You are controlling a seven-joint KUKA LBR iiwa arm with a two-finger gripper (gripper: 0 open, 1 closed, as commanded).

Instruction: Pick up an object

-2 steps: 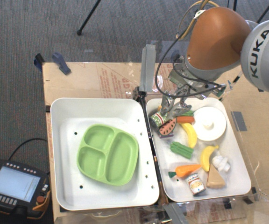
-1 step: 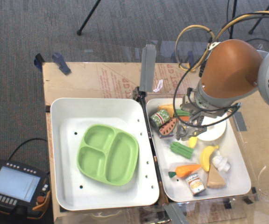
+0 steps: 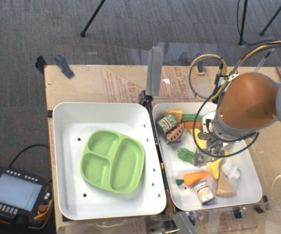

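Note:
My gripper (image 3: 202,155) hangs low over the middle of the right bin (image 3: 255,191), under the arm's orange band (image 3: 248,100). It is just right of a green leafy toy (image 3: 185,154) and above a yellow piece (image 3: 213,169). A toy carrot (image 3: 195,178), a small can (image 3: 205,192) and a tan wedge (image 3: 225,185) lie toward the bin's front. A green can (image 3: 166,123) and a watermelon slice (image 3: 175,133) sit at its back left. The wrist hides what lies directly beneath it.
The left bin (image 3: 67,130) holds a green divided plate (image 3: 112,161). A white object (image 3: 231,170) rests right of the yellow piece. More toy food (image 3: 191,118) lies at the right bin's back. Cables (image 3: 204,67) loop behind the arm. A pendant (image 3: 16,191) sits off the bench at lower left.

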